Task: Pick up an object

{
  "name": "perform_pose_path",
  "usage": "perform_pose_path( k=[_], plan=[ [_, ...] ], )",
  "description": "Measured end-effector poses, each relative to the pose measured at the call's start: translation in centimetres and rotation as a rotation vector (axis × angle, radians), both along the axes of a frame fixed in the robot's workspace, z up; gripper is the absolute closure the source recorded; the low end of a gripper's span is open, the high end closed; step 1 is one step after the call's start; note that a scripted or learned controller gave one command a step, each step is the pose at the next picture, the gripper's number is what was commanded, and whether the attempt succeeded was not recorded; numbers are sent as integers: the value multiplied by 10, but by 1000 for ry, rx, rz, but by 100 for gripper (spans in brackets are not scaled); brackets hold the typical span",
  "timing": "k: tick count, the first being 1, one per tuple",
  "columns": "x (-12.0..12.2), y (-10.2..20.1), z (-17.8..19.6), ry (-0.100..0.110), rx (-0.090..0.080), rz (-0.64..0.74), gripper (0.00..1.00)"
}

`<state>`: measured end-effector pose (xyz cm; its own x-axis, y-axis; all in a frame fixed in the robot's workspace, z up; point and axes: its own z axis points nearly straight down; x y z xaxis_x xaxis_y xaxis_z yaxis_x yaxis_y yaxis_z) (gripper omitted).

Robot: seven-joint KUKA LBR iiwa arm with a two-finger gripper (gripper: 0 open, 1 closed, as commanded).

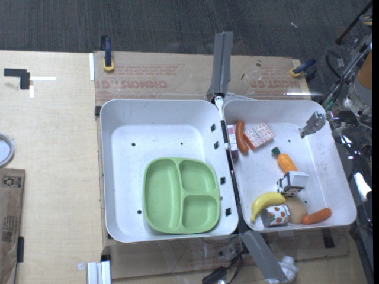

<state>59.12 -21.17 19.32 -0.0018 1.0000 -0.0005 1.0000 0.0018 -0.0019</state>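
A: Where are the pickable things found?

B: They are gathered in the right bin [331,158]. A banana [266,203] is seen near the front wall, touching a small printed can [274,216] and a brownish round item [296,209]. A carrot [317,216] is laid in the front right corner, a second, smaller carrot [285,160] sits mid-bin, and a sausage [240,136] and a patterned box [259,136] are placed toward the back. The left bin [118,158] is occupied by a green divided plate [181,195].

A: And the gripper [312,125]?

B: It is seen at the right bin's back right edge, above the rim. Whether the fingers are spread or pressed together cannot be told. Nothing is seen between them.

A: Which item would be judged easiest?

B: The small carrot, probably. It is set apart from its neighbours, and it is likely light, hollow plastic, stiff but smooth. It should be taken across its thick middle, not the taper, where slipping would be expected. The banana is crowded, so finger room is limited there.
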Motion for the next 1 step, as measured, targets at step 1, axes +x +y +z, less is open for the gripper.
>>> perform_pose_path(
  k=[1],
  plan=[
    [-32, 45, -102, 0, 0, -5, 0]
  ],
)
